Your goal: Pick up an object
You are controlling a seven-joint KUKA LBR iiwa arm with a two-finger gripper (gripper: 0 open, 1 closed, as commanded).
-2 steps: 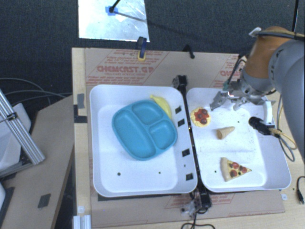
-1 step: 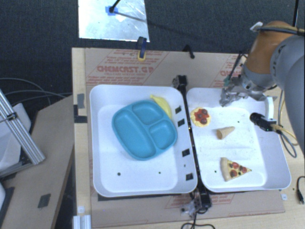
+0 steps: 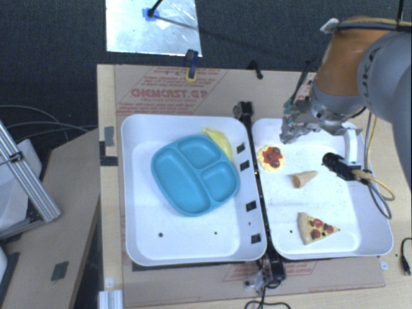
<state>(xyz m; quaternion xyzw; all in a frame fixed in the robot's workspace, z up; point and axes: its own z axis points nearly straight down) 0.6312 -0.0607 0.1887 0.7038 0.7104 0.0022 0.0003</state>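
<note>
1. My arm [image 3: 376,50] comes in from about two o'clock, its grey housing bulking large at the upper right.
2. The orange band [image 3: 338,56] sits just above the wrist, facing me.
3. The wrist angles down toward eight o'clock.
4. My tool [image 3: 291,132] hangs low at the wrist's end, pointing downward; its metal parts blur together.
</note>
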